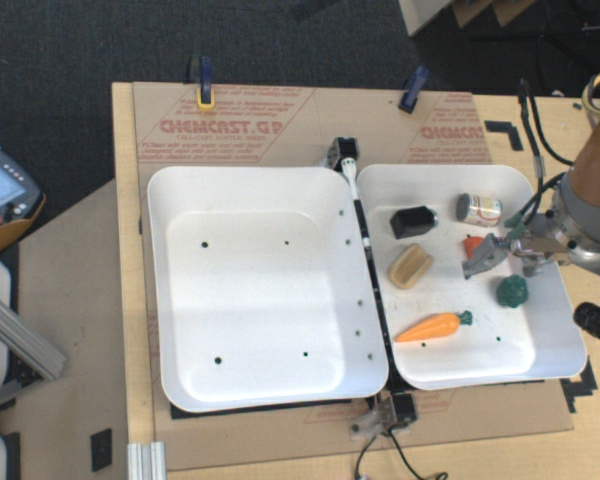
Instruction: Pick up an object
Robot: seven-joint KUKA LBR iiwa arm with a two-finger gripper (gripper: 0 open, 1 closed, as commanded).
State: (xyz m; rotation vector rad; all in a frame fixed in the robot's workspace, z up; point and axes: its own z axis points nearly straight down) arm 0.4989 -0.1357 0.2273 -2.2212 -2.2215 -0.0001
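My gripper reaches in from the right and hangs low over the right bin. A small red object lies right beside its tip, partly hidden by it. In the same bin lie a black block, a tan oblong piece, an orange carrot with a green top, a dark green lump and a small silver can on its side. The green lump sits just below the gripper, the can just above it.
The left bin stands beside the right one, with a black divider strip between them. Both rest on a cardboard sheet held by clamps at the back. Cables run along the right side.
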